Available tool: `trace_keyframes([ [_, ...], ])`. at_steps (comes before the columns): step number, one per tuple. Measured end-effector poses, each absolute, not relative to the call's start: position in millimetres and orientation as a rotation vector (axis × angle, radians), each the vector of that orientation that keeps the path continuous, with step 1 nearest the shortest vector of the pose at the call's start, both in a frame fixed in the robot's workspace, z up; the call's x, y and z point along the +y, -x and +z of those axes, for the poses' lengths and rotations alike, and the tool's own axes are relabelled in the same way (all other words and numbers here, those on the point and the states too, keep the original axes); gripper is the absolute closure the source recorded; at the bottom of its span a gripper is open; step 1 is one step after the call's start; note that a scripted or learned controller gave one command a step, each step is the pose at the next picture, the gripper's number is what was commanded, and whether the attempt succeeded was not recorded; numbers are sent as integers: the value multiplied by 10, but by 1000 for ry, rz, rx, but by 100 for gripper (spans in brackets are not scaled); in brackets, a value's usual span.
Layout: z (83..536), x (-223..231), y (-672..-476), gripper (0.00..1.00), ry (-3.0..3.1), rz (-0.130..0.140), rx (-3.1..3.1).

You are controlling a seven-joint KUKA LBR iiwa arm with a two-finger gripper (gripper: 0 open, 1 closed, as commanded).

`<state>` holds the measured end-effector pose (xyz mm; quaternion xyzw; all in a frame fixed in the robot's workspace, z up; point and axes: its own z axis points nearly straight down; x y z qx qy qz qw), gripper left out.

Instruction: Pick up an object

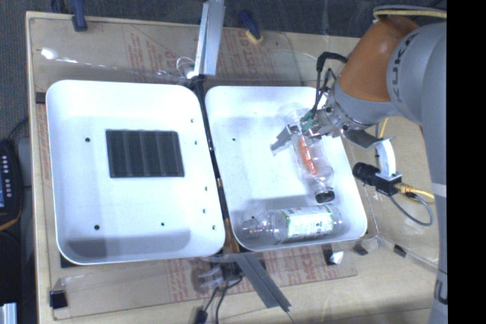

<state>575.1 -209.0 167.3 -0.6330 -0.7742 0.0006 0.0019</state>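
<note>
I'm seeing the gripper (298, 134) hovering over a clear bottle (313, 163) in the right bin (250, 171) — whether it's grasping, I cannot tell.

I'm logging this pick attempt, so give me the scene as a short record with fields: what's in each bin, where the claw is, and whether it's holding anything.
left bin: a dark ribbed rectangular panel lying flat near its middle
right bin: two clear plastic bottles
bottle with orange contents: lies near the right side, black cap toward the front
bottle with white label: lies on its side along the front wall
claw: low over the upper end of the bottle with orange contents
holding anything: cannot tell; the view does not settle a grasp
</note>
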Motion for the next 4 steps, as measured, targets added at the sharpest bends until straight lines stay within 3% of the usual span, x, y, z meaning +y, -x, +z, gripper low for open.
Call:
trace_keyframes([
  [1, 1756, -2092, -5756, 0, 1960, 1, -2455],
  [2, 2014, -1939, -5205, 0, 2286, 4, -2148],
  [4, 1769, -2083, -5659, 0, 2137, 1, -2302],
])
